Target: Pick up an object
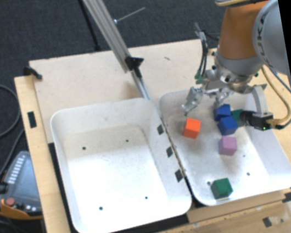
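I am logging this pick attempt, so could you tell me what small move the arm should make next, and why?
Probably lower the claw toward the orange block: the claw sits just above and to the right of it in the right bin, with nothing seen between its fingers.

Light is even and fairly bright, falling from above with no single hard source. Left of the gripper (204, 96), the left bin (115, 166) is close to blown out, its floor nearly featureless white, with soft glare along the rim. Below the gripper, the orange block (192, 128), the purple block (227, 145) and the green block (221, 188) throw only short, faint shadows on the right bin (266, 167). The dark carpet (18, 29) far to the left and above is grainy and underexposed. Focus is moderate throughout; edges look slightly soft, and the gripper itself is mildly blurred.
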{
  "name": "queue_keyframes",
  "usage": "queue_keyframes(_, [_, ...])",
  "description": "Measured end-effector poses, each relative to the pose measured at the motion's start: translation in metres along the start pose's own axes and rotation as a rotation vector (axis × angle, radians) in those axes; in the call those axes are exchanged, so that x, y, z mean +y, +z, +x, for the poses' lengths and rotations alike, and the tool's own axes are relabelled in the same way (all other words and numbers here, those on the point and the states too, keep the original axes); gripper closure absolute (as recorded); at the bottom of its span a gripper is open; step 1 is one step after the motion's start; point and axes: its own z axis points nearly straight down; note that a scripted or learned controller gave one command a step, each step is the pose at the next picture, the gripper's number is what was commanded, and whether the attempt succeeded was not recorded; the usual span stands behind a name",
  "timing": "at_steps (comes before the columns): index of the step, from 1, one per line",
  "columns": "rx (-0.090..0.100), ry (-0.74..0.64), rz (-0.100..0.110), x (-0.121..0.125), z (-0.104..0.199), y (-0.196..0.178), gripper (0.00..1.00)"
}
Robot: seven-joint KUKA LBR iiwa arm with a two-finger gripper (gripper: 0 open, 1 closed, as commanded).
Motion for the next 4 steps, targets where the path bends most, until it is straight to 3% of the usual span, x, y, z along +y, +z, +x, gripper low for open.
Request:
queue_keyframes(1, [0.0, -0.005, 0.008, 0.02, 0.006, 0.093, 0.0])
queue_keyframes(2, [-0.001, 0.0, 0.005, -0.022, 0.003, 0.13, 0.0])
queue_keyframes(3, [-0.001, 0.005, -0.003, -0.019, 0.002, 0.116, 1.0])
queue_keyframes(4, [0.0, 0.007, -0.003, -0.019, 0.002, 0.117, 0.0])
